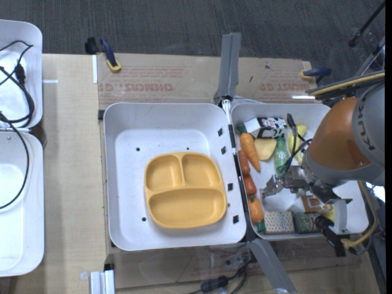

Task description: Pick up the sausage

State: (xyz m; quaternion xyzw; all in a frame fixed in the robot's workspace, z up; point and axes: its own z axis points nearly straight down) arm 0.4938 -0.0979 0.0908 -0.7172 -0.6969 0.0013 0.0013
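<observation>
The sausage (245,167), thin and reddish-brown, lies along the left wall of the right bin (240,112). It runs from just below an orange carrot (248,147) down toward another orange piece (255,209). My gripper (274,187) hangs low over the middle of the right bin, a short way right of the sausage's lower end and apart from it. The grey wrist and its orange band (340,141) hide the bin's right part. Nothing shows in the gripper's grasp.
Around the gripper lie a green bottle (280,155), a yellow wedge (264,149), a black-and-white carton (269,126), a banana (299,135) and a speckled box (278,222). The left bin (122,164) holds a yellow divided plate (158,210).
</observation>
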